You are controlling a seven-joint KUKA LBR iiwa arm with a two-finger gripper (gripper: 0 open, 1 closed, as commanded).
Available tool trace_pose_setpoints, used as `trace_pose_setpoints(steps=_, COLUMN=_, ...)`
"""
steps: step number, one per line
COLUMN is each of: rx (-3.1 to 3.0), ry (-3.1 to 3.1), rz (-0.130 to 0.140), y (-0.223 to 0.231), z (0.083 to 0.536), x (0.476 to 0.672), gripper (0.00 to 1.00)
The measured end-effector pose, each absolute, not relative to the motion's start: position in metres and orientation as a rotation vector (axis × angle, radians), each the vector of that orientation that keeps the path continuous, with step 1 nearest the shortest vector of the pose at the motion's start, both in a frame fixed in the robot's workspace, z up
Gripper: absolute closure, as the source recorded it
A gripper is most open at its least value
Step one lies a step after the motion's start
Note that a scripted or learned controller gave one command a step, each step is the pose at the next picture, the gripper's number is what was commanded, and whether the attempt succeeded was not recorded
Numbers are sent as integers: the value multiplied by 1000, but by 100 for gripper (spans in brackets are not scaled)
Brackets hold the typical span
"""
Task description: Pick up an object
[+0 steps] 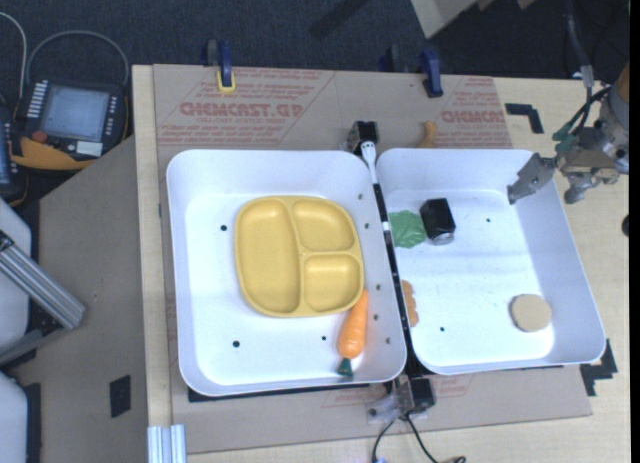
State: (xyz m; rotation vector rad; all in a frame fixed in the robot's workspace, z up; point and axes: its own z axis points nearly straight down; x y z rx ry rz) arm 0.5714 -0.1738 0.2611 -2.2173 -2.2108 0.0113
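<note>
the gripper (556, 180) hangs at the right bin's (560, 281) upper right corner, above the rim; whether the fingers are apart or together, can't tell from here, and nothing shows between them. in the right bin, a black block (437, 220) sits touching a green piece (405, 229) by the left wall, and a tan disc (530, 312) lies well apart, low right. the left bin (200, 281) holds a yellow tray (298, 254), with a carrot (353, 326) just below its lower right corner.
</note>
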Motion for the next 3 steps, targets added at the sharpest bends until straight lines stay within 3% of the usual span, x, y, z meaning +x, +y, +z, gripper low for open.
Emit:
trace_pose_setpoints(steps=1, rx=-2221, ry=-2222, rz=1, y=-173, z=268, x=574, gripper=0)
trace_pose_setpoints(steps=3, rx=-2219, ry=-2218, rz=5, y=-177, z=170, x=579, gripper=0)
